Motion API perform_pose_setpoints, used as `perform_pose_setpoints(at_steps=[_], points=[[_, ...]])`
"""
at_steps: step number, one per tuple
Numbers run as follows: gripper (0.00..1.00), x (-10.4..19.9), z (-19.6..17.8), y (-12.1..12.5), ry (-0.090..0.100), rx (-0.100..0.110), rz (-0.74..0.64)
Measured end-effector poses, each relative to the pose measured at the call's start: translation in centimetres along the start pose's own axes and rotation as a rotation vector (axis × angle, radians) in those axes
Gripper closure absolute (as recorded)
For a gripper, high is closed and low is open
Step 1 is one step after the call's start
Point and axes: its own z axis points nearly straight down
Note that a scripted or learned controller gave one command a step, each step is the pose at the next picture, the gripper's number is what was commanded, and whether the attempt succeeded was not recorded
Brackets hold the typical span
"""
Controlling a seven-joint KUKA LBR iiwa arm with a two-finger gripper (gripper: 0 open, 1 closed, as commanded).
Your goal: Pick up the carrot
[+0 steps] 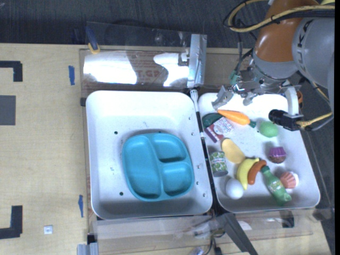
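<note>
**Carrot untouched at far end of right bin; pincer above it**

I find the carrot (234, 117) lying flat near the far wall of the right bin (308, 166), its long axis running roughly left to right, thick end toward the arm's side. Nothing holds it; it rests on the bin floor.

My pincer (239, 89) hangs just beyond the carrot, over the far rim. Whether it stands wide or narrow I cannot tell: the metal parts blur into the bright floor beneath. Nothing shows between its tips, so I report no hold.

Placement, as I judge it: the pincer sits above the carrot because the descent is the step in hand, and the grasp is not yet made.

Neighbours crowd the target. A dark packet (217, 125) lies touching or just beside the carrot's left end. A green piece (269, 129) sits near its right end. A yellow piece (232, 150) lies a little nearer the camera, apart from it.

Open room: the far wall is close behind the carrot, and the divide between the bins is near on the left. The freest approach looks to be straight down, closing across the carrot's short width.

The left bin (106, 142) holds a blue tray (158, 165), well apart from the work.
</note>
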Motion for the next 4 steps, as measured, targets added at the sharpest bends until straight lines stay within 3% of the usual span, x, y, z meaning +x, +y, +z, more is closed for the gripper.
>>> perform_pose_setpoints(at_steps=[1, 2, 3, 4], points=[[0.0, -5.4, 5.5, 0.5, 0.001, 0.011, 0.013], [0.0, -7.1, 11.1, 1.4, -0.002, -0.01, 0.036], [1.0, -6.8, 9.9, 1.4, 0.002, -0.002, 0.031], [1.0, -8.6, 11.6, 0.6, 0.004, 0.008, -0.167]])
